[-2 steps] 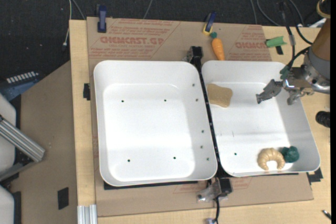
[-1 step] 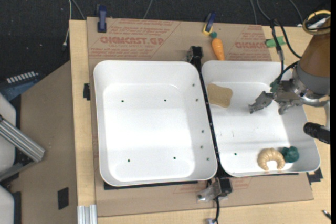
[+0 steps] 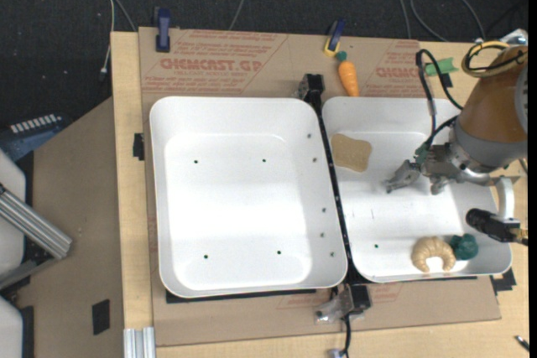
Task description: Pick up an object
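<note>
Above the right bin, you would have found the gripper with its fingers spread apart, nothing between them. Near it to the left lay a tan bread slice. At the bin's near edge, a croissant touched a green object.

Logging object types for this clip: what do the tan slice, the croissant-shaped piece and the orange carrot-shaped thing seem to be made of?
Tan flat bread-like slice: probably matte foam or plastic, uniform colour. Beige croissant-shaped piece: likely moulded plastic, smooth with slight sheen. Orange carrot-shaped thing on the cardboard: seemingly plastic, saturated colour, green tip.
</note>
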Controlling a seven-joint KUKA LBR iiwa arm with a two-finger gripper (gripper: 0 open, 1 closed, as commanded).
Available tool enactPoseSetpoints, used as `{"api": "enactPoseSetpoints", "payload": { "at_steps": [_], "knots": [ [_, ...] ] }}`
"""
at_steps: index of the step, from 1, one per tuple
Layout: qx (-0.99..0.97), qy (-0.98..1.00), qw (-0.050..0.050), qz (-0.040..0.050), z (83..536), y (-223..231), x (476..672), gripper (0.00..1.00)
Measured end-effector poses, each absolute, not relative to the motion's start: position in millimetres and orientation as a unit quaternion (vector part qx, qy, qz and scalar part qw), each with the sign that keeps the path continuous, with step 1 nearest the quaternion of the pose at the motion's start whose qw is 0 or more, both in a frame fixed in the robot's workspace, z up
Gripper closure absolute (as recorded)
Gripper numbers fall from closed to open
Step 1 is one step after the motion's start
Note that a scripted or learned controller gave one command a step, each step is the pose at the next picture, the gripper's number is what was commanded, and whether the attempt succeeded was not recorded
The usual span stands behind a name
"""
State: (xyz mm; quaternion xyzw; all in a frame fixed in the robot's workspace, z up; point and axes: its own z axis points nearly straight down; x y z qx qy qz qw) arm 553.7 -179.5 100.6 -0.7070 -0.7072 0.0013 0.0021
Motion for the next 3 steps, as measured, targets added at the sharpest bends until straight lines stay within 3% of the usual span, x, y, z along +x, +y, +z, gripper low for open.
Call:
{"api": "enactPoseSetpoints", "payload": {
  "at_steps": [1, 3],
  "knots": [
    [-0.707, -0.707, -0.001, -0.0005, 114.4, -179.9, 555.6, 1.0],
    [-0.707, -0.707, -0.002, -0.0009, 200.7, -183.6, 559.1, 1.0]
  ]
}}
